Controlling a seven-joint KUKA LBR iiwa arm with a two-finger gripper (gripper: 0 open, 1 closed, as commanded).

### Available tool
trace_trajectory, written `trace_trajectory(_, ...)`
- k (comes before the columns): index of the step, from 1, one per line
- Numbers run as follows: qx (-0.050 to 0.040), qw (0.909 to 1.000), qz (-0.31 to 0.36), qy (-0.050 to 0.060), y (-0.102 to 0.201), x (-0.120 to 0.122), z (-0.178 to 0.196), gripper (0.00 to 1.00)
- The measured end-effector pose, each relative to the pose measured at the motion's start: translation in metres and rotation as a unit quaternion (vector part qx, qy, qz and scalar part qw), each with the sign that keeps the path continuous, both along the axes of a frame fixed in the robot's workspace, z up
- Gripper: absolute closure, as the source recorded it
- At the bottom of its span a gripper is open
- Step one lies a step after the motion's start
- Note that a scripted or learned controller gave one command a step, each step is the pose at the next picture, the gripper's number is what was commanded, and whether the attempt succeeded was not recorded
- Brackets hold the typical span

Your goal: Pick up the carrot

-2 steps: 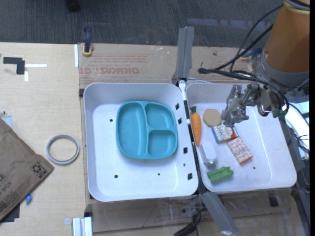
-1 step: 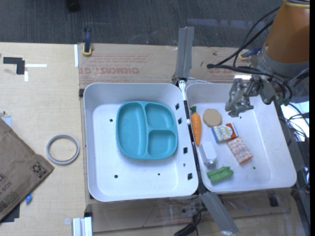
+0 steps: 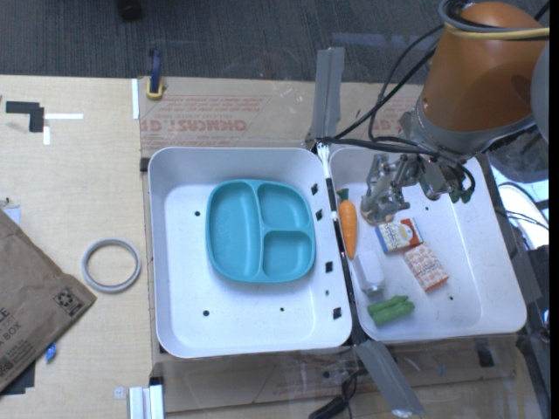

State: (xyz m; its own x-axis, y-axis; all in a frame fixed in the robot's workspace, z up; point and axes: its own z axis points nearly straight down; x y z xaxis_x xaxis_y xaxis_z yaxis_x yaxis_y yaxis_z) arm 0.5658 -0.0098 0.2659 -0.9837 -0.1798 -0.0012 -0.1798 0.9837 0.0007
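An orange carrot with a green top lies in the right bin, close along its left wall, pointing toward the front. My gripper hangs over the right bin just to the right of the carrot, apart from it, above a small red and white packet. Nothing shows between its fingers, and the wrist and cables hide how they stand.
The left bin holds a teal divided plate. In the right bin lie a second red packet, a green pea pod and a pale clear item. A tape ring and a cardboard box lie on the bench.
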Motion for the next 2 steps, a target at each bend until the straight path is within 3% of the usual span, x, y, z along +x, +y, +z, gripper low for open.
trace_trajectory(1, 0.0001, 0.9949, 0.101, 0.0, 0.068, -0.011, -0.012, 1.0)
trace_trajectory(2, -0.0002, 0.9903, 0.139, 0.0, 0.019, 0.008, -0.071, 1.0)
